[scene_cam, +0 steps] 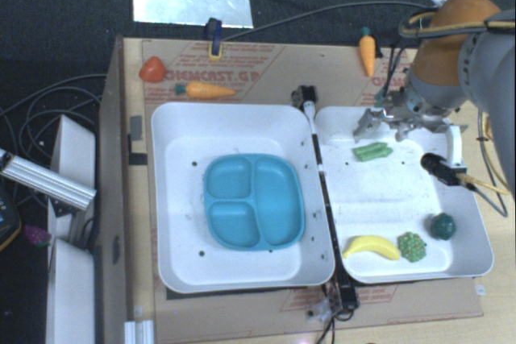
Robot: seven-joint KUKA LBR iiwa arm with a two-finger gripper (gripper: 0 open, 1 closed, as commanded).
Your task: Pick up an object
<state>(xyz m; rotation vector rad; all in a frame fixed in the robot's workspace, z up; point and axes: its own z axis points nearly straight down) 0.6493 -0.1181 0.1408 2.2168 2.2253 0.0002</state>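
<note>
In the right bin (403, 181) lie a flat green pod (371, 151), a yellow banana (371, 247), a knobbly light-green piece (412, 246) and a dark green ball (442, 226). My gripper (383, 127) hangs over the bin's far edge, just beyond the green pod and slightly above it. Its two grey fingers (364, 125) are spread apart, open, and nothing sits between them. The grey arm with its orange band (451, 32) reaches in from the upper right.
A blue divided plate (253, 201) lies in the left bin (181, 133). On the cardboard behind the bins are a carrot (210, 90), a red-orange toy (152, 70) and another carrot (368, 52). A black cable fitting (439, 167) sticks into the right bin.
</note>
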